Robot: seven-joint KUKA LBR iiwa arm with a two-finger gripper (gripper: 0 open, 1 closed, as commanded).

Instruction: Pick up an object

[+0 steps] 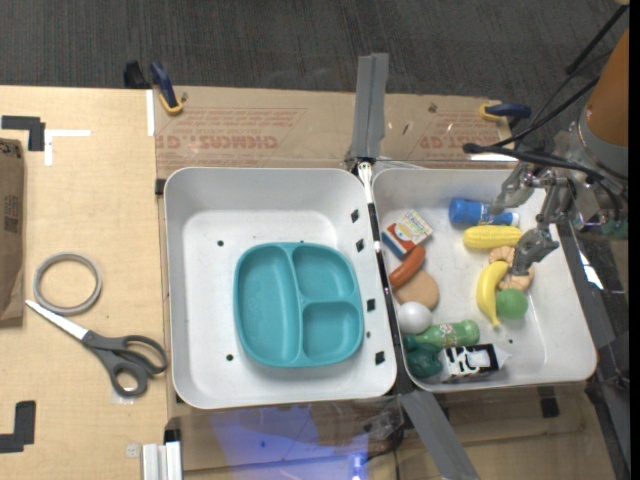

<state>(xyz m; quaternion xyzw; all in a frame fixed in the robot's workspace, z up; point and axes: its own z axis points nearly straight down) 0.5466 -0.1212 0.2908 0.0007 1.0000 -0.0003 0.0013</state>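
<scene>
Bins side by side, both shallow white plastic with rounded corners. Left bin (190, 268) holds one teal tray (298, 304), smooth, rounded-rectangular, split into three compartments.

Right bin (560, 353) holds a loose cluster of toy food. At its 12 o'clock: blue cylinder (466, 210) lying on its side. Just below it, corn (492, 236), yellow, knobbly, lying flat. At 10 o'clock, small printed card (408, 231), white with red and blue, tilted. Below that, a hotdog (407, 265), reddish and glossy, touching a tan rounded bun (421, 291). White ball (414, 317) just beside the bun at its 6 o'clock. Green bottle (447, 334) lies flat near 7 o'clock, with a black-and-white box (470, 360) touching it below. Banana (487, 291), yellow and curved, stands near centre; green ball (512, 304) touches it at 3 o'clock.

Gripper (524, 253), grey metal, comes in from 3 o'clock and sits low over the cluster, tips just above the banana and green ball, next to the corn's right end. Fingers look slightly parted; nothing seen clamped between them.

Bench around the bins: tan board. At the left bin's 9 o'clock, tape roll (67, 281), grey ring, and scissors (105, 348) with grey handles, closed.
</scene>
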